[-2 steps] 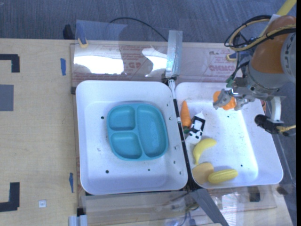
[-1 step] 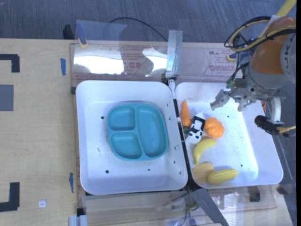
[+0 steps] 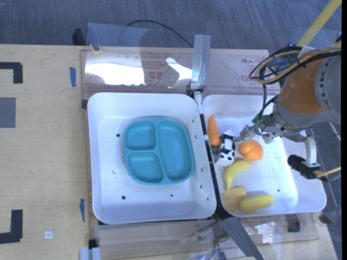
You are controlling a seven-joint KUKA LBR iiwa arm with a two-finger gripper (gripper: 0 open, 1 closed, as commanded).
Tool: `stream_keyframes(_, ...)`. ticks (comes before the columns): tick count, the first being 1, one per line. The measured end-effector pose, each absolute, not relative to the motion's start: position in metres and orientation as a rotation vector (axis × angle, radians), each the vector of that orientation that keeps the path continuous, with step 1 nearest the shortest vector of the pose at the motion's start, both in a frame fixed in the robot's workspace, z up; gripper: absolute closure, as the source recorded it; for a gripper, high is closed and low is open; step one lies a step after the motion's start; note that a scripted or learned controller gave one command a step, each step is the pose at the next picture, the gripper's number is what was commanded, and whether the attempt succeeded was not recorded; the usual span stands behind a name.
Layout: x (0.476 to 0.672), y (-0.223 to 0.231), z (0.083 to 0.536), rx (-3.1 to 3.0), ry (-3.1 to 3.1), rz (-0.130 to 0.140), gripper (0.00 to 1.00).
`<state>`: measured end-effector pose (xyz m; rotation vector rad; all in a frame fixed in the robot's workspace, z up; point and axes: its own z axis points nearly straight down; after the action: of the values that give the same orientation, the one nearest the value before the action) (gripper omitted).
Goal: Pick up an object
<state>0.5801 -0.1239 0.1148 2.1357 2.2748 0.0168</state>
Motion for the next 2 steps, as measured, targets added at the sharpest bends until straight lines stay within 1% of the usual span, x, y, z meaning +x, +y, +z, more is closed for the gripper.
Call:
stream_keyframes(1,0.5767,-0.1303,0.105,2.105,2.287,0.032,0.0)
stream_keyframes(2,0.5686,-0.1215,0.1065,2.168,2.201,0.031,0.0)
